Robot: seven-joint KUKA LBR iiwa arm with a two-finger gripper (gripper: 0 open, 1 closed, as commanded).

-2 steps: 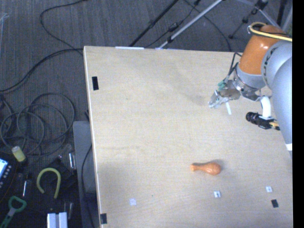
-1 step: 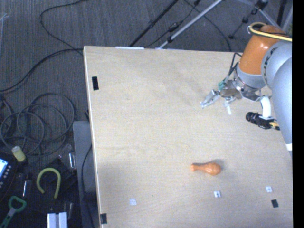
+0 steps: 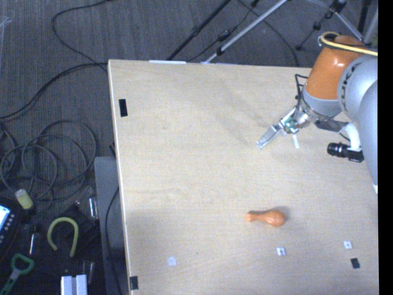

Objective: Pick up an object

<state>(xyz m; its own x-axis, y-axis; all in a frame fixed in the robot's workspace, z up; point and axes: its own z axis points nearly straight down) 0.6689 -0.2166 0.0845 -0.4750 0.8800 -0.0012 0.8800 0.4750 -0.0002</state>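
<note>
Hovers with gripper (image 3: pixel 276 135) spread wide, nothing between the fingers. Leaves the orange pear-shaped object (image 3: pixel 267 217) lying on the bench (image 3: pixel 184 165), well below and apart. Grasp not yet started; approach, closing and lift all remain.

We see the arm (image 3: pixel 362 85) cut off by the right edge, so its grey body runs out of view past the orange band. The hand (image 3: pixel 270 138) is small and blurred; we cannot tell how its fingers stand. The bench (image 3: pixel 184 165) is cut by the bottom edge. The small marks (image 3: pixel 280 251) on the bench near that edge are too tiny for us to read. At lower left, the floor clutter (image 3: pixel 37 251) is dark and partly cropped.
</note>
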